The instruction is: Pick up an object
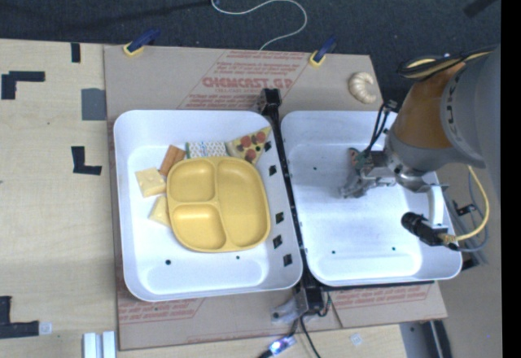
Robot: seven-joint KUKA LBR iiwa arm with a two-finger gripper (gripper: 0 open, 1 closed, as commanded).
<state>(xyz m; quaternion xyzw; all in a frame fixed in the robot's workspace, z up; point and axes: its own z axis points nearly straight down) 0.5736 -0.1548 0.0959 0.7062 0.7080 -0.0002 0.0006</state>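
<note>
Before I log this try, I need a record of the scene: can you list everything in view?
Bins: two, white, side by side on the cardboard sheet.
Divided plate: one, yellow, in the left bin.
Small flat pieces: several, tan, brown and patterned, around the plate's top and left edges.
Lumpy object: one, beige, on the cardboard beyond the right bin.
Clips: two, blue and yellow, at the cardboard's far edge.
Cable: one, white, on the dark floor.
Arm: one, grey and orange, over the right bin.
Gripper: one, down in the right bin.

Fixed overhead cam, slanted, both bins [130, 185]
</note>
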